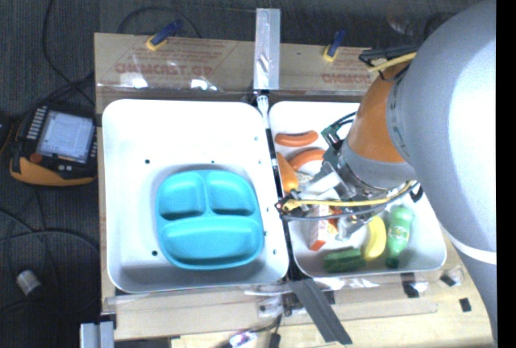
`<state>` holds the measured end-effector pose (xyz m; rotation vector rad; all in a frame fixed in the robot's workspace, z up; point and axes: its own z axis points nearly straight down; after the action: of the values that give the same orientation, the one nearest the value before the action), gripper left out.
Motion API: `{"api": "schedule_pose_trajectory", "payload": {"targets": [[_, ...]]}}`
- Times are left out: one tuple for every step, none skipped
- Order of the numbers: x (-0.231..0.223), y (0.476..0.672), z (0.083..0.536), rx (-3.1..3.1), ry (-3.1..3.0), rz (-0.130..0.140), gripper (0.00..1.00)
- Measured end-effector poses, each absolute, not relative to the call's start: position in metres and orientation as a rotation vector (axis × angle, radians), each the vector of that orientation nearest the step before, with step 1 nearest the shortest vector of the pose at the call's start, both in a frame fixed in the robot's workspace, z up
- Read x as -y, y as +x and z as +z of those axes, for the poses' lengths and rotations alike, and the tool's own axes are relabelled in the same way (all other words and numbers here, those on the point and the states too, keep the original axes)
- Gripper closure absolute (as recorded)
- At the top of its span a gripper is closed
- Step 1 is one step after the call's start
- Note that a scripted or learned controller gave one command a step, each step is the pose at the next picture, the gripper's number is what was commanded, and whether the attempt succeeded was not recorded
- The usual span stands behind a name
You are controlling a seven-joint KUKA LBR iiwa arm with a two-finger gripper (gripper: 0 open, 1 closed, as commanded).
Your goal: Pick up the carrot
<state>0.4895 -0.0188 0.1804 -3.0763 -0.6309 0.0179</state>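
A grey and orange arm (403,121) reaches down into the right bin (431,258). Its end effector (343,205) sits low among the food; whether it is open or closed cannot be told. The carrot (317,238) lies just beside it. Left bin (129,177) holds a blue tray (210,217)

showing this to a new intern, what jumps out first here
The big grey arm with its orange band reaches in from the right, over the right bin, crowded with toy food: a banana, a green bottle. The left bin holds a bright blue divided plate.
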Motion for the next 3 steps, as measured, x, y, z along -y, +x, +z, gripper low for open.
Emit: {"api": "schedule_pose_trajectory", "payload": {"targets": [[0.0233, 0.4852, 0.3794, 0.616, -3.085, 0.013, 0.0], [0.0233, 0.4863, 0.3863, 0.62, -3.087, 0.029, 1.0], [0.0233, 0.4863, 0.3863, 0.62, -3.087, 0.03, 0.0]]}}
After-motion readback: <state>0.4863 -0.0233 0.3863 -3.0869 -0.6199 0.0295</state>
